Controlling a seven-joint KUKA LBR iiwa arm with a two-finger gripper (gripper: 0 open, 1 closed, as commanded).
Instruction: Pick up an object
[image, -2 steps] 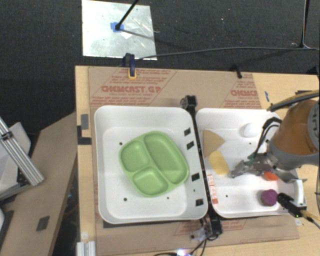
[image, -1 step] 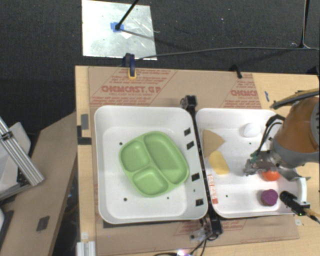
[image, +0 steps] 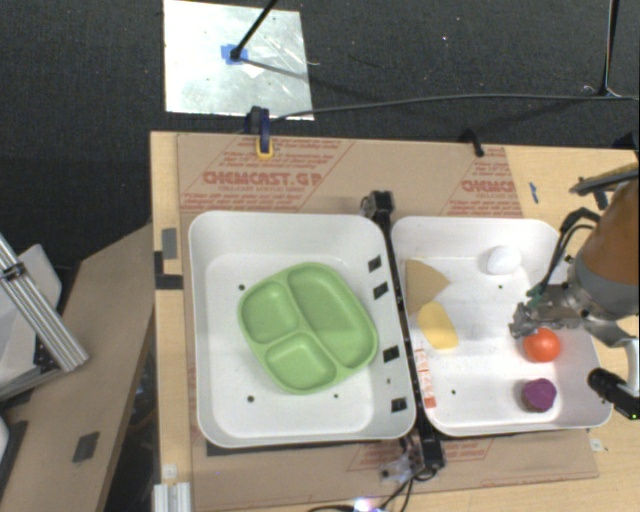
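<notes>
Although any object would satisfy the task, the small round orange ball (image: 542, 346) in the right-hand shallow white bin (image: 470, 232) appears to be the one aimed at, since the two-finger gripper (image: 537, 317) is seen just above it, at its upper left edge. Whether the fingers are apart or together cannot be told, and no object is seen held between them. Below the orange ball, near the bin's lower right corner, a small purple ball (image: 539, 394) is found; a white egg-shaped piece (image: 501, 260) lies toward the upper wall, and a yellow wedge (image: 437, 327) and a tan triangular piece (image: 426, 281) lie by the left wall. A green three-compartment plate (image: 307, 326) is seated in the left-hand white bin (image: 215, 330). A slip is judged the main risk: a round, smooth ball could be squeezed out sideways if the descent is off centre, as the gripper's offset suggests, and it could then be sent rolling toward the purple ball or the bin wall.
</notes>
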